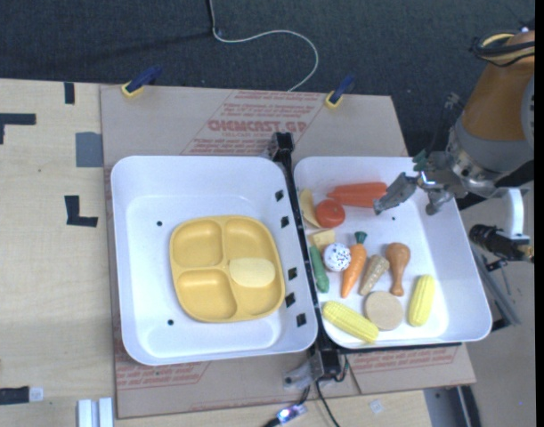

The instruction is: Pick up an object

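The right bin (pixel 450 238) holds several toy foods: a long orange carrot (pixel 359 192), a red tomato (pixel 330 213), a small carrot (pixel 353 269), a chicken drumstick (pixel 397 263), a white spotted ball (pixel 337 257), a green cucumber (pixel 319 269), two corn cobs (pixel 350 321) (pixel 420 299) and a round tan cookie (pixel 384 310). My gripper (pixel 407 203) hovers over the bin's upper right part, just right of the long carrot. Its fingers stand open with nothing between them.
The left bin (pixel 138 238) carries a yellow divided plate (pixel 227 268) with a pale yellow slice (pixel 254 272) in one compartment. A black divider (pixel 289 229) runs between the bins. A white cable (pixel 272 38) lies on the dark floor behind the bench.
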Robot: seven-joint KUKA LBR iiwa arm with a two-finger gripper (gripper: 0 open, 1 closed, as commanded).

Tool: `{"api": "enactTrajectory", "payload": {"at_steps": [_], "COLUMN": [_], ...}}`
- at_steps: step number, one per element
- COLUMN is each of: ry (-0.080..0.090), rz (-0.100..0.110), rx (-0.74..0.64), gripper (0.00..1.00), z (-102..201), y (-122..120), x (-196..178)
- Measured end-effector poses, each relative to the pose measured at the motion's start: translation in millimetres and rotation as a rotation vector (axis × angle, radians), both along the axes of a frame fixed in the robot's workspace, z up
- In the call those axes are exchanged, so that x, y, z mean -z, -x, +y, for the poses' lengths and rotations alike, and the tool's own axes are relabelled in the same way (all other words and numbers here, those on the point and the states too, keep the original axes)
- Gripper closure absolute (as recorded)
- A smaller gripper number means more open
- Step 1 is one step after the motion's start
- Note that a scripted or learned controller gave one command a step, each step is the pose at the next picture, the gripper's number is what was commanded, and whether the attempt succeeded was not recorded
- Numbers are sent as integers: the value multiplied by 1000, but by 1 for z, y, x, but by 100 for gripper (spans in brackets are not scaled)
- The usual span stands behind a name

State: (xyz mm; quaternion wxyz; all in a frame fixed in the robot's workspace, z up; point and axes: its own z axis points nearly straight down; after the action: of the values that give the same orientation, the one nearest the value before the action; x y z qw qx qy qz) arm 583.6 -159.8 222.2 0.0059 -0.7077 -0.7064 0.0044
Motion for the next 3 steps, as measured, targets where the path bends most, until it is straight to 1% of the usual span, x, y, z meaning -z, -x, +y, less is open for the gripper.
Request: {"api": "enactTrajectory", "payload": {"at_steps": [1,2,3], "ry": [2,1,2], "rz": [-13,-8,-8], "rx": [-3,-3,-3], "gripper": [0,0,0], "z": [0,0,0], "y": [-3,5,7], "x": [-8,55,99]}}
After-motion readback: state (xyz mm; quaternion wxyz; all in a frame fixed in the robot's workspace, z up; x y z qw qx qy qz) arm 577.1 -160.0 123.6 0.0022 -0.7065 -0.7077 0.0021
